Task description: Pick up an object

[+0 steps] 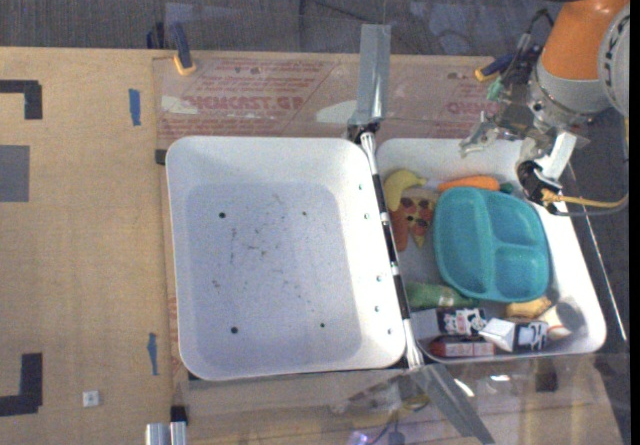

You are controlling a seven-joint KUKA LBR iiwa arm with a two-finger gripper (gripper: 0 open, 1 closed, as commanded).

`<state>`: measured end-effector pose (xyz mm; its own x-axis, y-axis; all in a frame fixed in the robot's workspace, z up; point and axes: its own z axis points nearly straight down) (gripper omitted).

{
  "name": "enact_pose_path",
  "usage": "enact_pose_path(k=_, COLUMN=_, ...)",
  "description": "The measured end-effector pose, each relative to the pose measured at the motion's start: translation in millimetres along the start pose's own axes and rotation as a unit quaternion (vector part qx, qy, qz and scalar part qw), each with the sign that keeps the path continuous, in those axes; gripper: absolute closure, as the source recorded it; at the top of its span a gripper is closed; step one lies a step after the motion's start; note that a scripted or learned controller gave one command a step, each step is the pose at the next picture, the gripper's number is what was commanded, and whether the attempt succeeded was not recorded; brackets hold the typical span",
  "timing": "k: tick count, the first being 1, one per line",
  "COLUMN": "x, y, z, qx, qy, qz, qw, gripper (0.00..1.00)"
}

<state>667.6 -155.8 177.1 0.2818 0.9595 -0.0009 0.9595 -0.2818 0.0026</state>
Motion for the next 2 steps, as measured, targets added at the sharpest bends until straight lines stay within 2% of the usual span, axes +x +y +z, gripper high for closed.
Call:
enact_pose_path(k=1, x=-1.6, y=0.9, z=-7.0, qx=-0.001, qy=0.0, qz=-0.061, qw=0.9981, gripper=0.0)
enact_pose_path(k=2, x=2.5, y=-58.1, z=75.8, qx=-0.005, qy=0.001, qz=-0.034, qw=0.9994, gripper=0.0)
